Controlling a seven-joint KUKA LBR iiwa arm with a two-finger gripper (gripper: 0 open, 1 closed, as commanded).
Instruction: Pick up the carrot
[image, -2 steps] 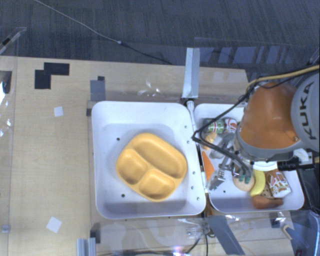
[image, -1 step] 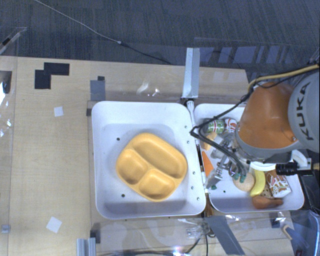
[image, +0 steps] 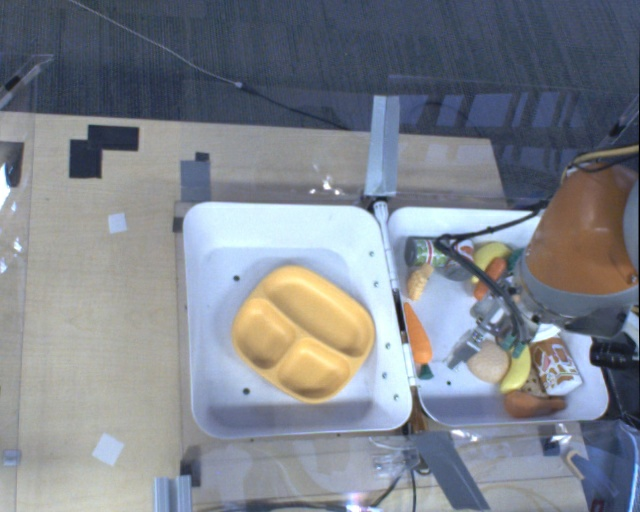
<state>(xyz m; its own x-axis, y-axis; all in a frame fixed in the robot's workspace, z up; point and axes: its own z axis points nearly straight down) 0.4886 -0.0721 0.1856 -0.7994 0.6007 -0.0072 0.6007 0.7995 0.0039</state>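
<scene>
The carrot (image: 418, 337) is not yet grasped; the fingers (image: 470, 350) nearby are seen open, empty.

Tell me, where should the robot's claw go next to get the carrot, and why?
Probably a short slide toward the left bin's side. The gripper hangs over the middle of the right bin, while the carrot lies apart from it along that bin's left wall, not between its fingers.
</scene>
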